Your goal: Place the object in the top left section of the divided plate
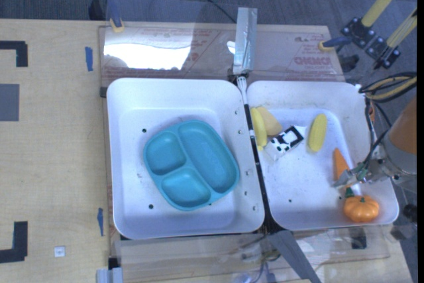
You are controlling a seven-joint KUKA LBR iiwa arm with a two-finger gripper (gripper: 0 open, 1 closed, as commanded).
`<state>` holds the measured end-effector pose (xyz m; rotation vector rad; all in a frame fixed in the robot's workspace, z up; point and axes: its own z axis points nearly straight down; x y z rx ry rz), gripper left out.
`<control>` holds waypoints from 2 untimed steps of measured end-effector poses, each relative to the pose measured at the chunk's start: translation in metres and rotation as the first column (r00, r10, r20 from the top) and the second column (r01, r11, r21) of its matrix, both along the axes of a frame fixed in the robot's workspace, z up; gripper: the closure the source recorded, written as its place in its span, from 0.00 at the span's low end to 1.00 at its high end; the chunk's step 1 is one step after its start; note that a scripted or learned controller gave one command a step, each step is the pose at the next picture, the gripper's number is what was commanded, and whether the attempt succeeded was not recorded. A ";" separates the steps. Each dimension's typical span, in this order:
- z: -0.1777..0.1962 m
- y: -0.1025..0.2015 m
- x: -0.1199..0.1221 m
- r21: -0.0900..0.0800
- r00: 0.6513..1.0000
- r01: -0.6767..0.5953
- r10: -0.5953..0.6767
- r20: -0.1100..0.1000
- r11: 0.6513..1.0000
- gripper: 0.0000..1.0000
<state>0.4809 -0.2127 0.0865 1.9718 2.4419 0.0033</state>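
Observation:
A blue divided plate (191, 164) lies tilted in the left bin (126, 109), and all three of its sections hold nothing. In the right bin (298, 202) lie a banana (258, 126), a yellow wedge (270, 121), a black-and-white cow toy (287, 140), a corn cob (318, 132), an orange carrot (340, 163) and a small orange pumpkin (361, 208). My gripper (358, 175) reaches in from the right, low over that bin's right side. It sits just right of the carrot and just above the pumpkin. Its tip is small and cluttered.
A clear panel and a metal bracket (244, 40) stand behind the bins. Cables and yellow-black clamps (371, 36) sit at the upper right. The wooden bench (46, 142) stretches to the left.

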 end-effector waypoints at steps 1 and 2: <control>0.010 0.000 0.001 -0.001 1.000 0.001 -0.001 0.004 1.000 1.00; 0.082 0.019 0.000 -0.002 0.990 0.144 -0.144 0.003 0.990 1.00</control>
